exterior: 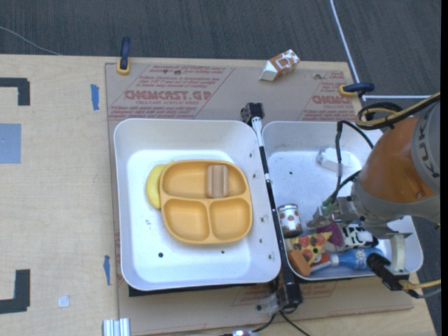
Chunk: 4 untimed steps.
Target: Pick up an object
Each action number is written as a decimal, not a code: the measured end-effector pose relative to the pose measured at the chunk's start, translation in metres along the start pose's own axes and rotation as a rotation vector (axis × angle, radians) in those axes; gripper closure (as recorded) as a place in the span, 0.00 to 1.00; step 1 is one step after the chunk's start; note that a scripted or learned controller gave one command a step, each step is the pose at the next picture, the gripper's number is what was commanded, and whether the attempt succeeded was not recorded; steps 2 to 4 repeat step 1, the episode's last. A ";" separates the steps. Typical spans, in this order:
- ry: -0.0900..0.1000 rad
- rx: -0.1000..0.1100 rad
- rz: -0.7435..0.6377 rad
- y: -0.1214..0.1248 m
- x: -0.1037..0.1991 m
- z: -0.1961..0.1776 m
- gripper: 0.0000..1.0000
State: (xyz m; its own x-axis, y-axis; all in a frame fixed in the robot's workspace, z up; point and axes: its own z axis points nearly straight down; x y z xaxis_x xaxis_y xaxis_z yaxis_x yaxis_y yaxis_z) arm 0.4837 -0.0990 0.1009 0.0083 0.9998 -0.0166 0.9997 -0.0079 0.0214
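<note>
I see the gripper (pixel 334 219) low in the right bin (pixel 301 161), over the clutter at its near end — whether it is open or closed I cannot tell. A small can (pixel 289 218) lies just to its left, a pizza-slice toy (pixel 311 249) and a blue-ended bottle (pixel 348 260) just below it. The left bin (pixel 133 187) holds a yellow divided plate (pixel 189 219).
</note>
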 end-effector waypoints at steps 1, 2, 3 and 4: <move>0.017 0.020 -0.010 0.000 0.057 -0.085 1.00; 0.017 0.020 -0.010 0.000 0.057 -0.085 1.00; 0.017 0.020 -0.010 0.000 0.057 -0.085 1.00; 0.017 0.020 -0.010 0.000 0.057 -0.085 1.00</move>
